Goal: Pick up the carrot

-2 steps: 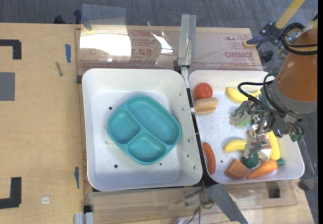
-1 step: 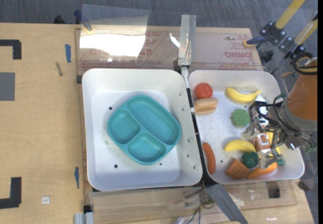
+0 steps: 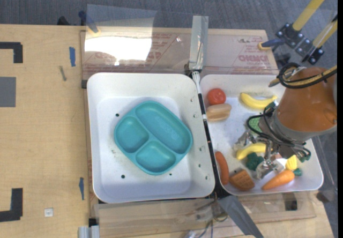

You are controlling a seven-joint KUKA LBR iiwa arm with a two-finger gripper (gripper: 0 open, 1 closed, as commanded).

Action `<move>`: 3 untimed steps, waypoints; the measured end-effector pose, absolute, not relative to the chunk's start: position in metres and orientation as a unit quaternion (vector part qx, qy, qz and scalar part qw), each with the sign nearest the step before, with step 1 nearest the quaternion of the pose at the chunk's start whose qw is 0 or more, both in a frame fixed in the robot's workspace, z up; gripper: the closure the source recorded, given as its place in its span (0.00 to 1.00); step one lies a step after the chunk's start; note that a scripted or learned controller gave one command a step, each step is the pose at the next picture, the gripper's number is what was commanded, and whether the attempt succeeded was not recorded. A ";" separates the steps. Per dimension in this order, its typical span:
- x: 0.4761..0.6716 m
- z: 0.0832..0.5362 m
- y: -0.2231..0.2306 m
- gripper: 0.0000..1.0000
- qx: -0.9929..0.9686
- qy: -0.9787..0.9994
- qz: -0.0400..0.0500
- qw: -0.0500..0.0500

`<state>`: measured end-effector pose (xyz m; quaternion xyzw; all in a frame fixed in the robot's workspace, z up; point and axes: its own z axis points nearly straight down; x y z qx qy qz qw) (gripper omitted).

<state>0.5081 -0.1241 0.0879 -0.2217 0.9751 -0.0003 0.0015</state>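
End effector (image 3: pixel 266 157) is down in the right bin (image 3: pixel 316 178) among the toy food; can't tell its grip. Carrot (image 3: pixel 278 179) lies just below it, near the front wall.

Light was bright and even across the bench (image 3: pixel 37 124). A strong white glare lay on the clear sheet (image 3: pixel 120 46) at 11 o'clock. Both white bins (image 3: pixel 102 92) looked slightly washed out. Shadows were soft and short. The picture was mildly grainy, with small items blurred at 4 o'clock.
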 end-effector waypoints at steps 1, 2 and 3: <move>0.496 0.088 -0.095 0.00 -0.242 0.970 -0.001 0.003; 0.583 0.088 -0.143 0.00 -0.273 0.962 -0.001 0.004; 0.593 0.088 -0.096 0.00 -0.100 0.995 0.000 0.003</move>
